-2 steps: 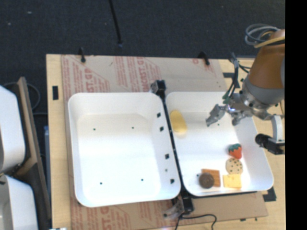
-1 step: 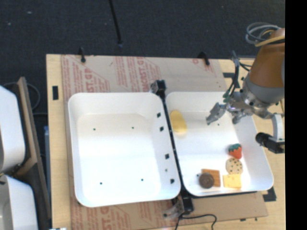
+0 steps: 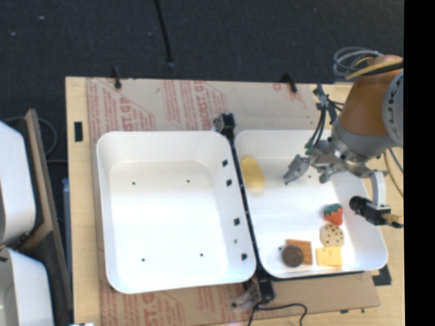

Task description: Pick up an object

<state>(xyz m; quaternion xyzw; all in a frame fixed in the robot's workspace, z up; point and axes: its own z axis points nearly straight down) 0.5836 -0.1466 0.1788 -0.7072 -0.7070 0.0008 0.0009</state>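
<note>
The right bin [image 3: 272,141] holds several small objects. A yellow oblong piece [image 3: 253,174] lies near the bin's left wall. A red and green strawberry-like piece [image 3: 332,213] sits toward the right. Below it lie a speckled round cookie [image 3: 332,236], a yellow square block [image 3: 329,257], a brown square cracker [image 3: 300,248] and a dark round piece [image 3: 292,255] on the cracker. My gripper [image 3: 311,170] hangs over the upper middle of the right bin, its fingers spread apart with nothing between them. It is to the right of the yellow piece and above the strawberry.
The left bin [image 3: 109,155] sits beside the right one, with a black divider rail [image 3: 238,195] between them. The arm's grey and orange wrist [image 3: 367,114] leans in over the right bin's far right corner. A black part [image 3: 367,209] sticks out by the right rim.
</note>
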